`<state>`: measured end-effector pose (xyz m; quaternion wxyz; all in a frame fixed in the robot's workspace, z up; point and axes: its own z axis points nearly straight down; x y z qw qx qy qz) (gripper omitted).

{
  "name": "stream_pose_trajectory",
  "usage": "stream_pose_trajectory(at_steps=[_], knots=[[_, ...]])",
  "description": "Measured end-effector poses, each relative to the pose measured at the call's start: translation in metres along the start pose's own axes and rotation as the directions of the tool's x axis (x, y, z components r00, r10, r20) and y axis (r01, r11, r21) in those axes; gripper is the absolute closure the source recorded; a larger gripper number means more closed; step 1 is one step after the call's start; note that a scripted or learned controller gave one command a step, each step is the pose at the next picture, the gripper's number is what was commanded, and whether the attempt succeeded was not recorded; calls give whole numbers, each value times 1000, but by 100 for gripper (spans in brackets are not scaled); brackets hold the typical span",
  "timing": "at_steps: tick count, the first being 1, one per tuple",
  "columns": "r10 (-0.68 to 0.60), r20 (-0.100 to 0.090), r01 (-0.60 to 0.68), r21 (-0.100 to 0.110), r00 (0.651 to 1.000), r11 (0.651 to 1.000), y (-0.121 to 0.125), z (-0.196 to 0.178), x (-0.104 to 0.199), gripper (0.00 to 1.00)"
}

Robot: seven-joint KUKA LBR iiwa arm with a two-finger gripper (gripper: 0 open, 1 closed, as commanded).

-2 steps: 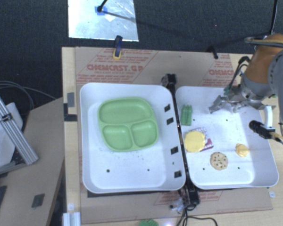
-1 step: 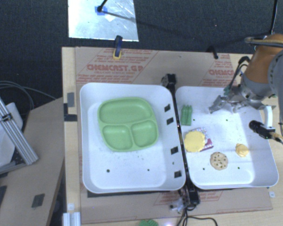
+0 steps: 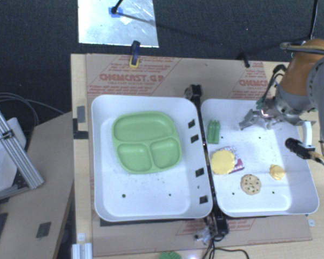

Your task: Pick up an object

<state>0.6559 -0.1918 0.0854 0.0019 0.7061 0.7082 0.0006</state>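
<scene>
1. Gripper (image 3: 257, 117) over the far part of the right bin (image 3: 299, 201), fingers spread open, nothing between them.
2. Candidates all loose in that bin: green block (image 3: 213, 131) far left, yellow disc (image 3: 222, 161) centre, cookie (image 3: 250, 184) near, small yellow lump (image 3: 277, 172) right.
3. Green tray (image 3: 147, 142) alone in the left bin (image 3: 108, 198).
4. Nothing picked yet; choosing, descending, closing and lifting all left to do.

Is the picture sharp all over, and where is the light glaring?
In the camera view, the shiny sheet beyond the bench shows bright glare; the white bins look evenly lit with only soft shadows; the cookie and green tray are fairly crisp, while the hand looks slightly soft.
</scene>
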Motion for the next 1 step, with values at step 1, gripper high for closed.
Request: stream_pose_trajectory(at_steps=[1], knots=[[0, 0, 0, 0, 1000, 1000, 0, 0, 0, 0]])
